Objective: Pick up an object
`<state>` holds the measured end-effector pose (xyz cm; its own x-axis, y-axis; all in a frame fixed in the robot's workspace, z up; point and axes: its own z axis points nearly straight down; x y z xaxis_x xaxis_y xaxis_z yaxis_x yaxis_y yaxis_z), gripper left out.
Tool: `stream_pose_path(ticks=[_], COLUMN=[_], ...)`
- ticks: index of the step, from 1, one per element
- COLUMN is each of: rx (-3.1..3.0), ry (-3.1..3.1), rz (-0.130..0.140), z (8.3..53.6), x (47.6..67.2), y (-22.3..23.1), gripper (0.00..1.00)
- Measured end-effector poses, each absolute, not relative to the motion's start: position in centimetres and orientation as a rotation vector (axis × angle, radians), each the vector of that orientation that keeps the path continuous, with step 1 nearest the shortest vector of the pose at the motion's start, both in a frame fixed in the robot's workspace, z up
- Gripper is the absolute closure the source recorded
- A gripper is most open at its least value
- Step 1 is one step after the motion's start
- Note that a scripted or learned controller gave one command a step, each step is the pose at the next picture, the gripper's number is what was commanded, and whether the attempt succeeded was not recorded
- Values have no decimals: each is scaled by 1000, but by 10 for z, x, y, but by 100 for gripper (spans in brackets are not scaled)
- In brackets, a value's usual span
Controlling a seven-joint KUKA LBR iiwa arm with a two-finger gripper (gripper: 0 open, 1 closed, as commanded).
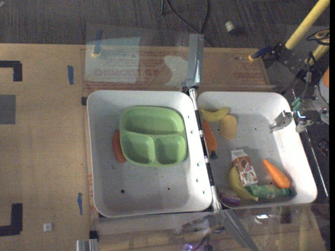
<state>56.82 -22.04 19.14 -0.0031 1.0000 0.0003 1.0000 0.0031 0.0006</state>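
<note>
Grey metal gripper (281, 120) hovers over the right white bin (261, 104) near its right edge, nothing between its fingers; spread or pressed together, cannot tell. Along that bin's bottom edge lie an orange plastic carrot (276, 173), yellow banana (236, 183) and small juice carton (245, 169). Green three-compartment plate (153, 135) sits in the left white bin (104, 156).

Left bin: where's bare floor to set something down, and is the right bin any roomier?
In the left bin, the floor below the green divided plate is bare. The right bin has room mid-floor, between the potato and the gripper. Its lower end is crowded: juice box, banana, carrot.
</note>
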Motion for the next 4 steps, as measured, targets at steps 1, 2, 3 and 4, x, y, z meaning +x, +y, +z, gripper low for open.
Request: stream_pose_path(ticks=[1,2,3,4], rx=[2459,2233,2013,2013], ry=[1950,2210,2402,2401], rz=[0,1,7,7], z=[211,103,88,88], x=[615,612,564,564], y=[-223,-199,-194,-194], gripper=[0,0,0,0])
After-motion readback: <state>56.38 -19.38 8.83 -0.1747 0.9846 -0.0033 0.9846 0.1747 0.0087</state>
